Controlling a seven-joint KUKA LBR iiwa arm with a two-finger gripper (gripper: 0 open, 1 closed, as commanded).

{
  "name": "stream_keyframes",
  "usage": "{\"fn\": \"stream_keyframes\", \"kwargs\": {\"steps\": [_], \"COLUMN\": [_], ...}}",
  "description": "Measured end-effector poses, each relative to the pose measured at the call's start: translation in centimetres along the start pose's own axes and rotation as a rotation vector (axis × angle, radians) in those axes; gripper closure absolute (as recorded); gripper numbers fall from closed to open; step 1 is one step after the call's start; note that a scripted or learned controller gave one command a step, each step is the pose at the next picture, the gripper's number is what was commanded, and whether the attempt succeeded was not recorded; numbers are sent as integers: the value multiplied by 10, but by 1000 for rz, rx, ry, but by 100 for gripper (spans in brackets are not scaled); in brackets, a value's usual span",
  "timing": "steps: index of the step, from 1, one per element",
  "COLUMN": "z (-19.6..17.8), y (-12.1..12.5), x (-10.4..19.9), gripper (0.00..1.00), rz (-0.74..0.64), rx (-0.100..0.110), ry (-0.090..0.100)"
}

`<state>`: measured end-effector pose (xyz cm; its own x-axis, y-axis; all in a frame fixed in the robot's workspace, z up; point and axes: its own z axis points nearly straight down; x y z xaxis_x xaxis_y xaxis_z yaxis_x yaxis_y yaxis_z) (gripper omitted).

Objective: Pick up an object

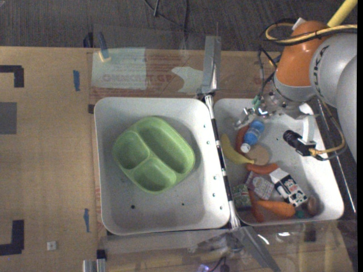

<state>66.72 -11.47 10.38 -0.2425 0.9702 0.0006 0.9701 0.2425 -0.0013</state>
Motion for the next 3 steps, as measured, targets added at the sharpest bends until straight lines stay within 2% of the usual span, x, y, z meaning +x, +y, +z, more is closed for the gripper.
{"fn": "stream_keyframes", "kwargs": {"steps": [1, 2, 3], "z": [18, 8, -110], "y": [-50, -50, -40], "x": [22, 19, 53], "gripper": [0, 100, 100], "rz": [-28, -23, -11], "rx": [-5, -9, -2], "ry": [-2, -4, -2]}}
